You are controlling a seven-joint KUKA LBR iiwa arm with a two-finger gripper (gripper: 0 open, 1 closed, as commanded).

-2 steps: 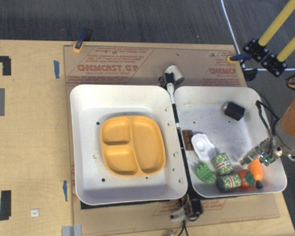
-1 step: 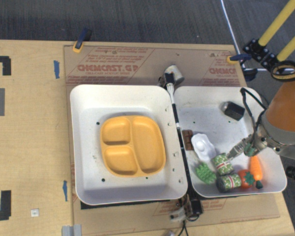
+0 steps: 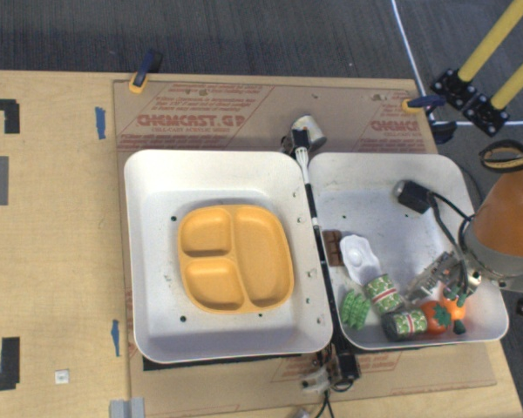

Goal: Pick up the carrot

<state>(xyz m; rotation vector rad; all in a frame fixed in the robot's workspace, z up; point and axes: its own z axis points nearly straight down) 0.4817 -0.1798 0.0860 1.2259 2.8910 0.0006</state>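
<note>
The carrot (image 3: 454, 306), small and orange with a green end, lies in the front right corner of the right bin (image 3: 379, 181). It touches a red toy (image 3: 436, 317) on its left. My gripper (image 3: 445, 279) hangs just above and behind the carrot, coming in from the right under the orange wrist band. Nothing visibly sits in the gripper.
Near the carrot lie two green-and-white cans (image 3: 384, 293) (image 3: 405, 324), a green toy (image 3: 355, 309), a white object (image 3: 357, 257) and a brown bar (image 3: 332, 247). The left bin (image 3: 152, 233) holds a yellow divided plate (image 3: 235, 257).
</note>
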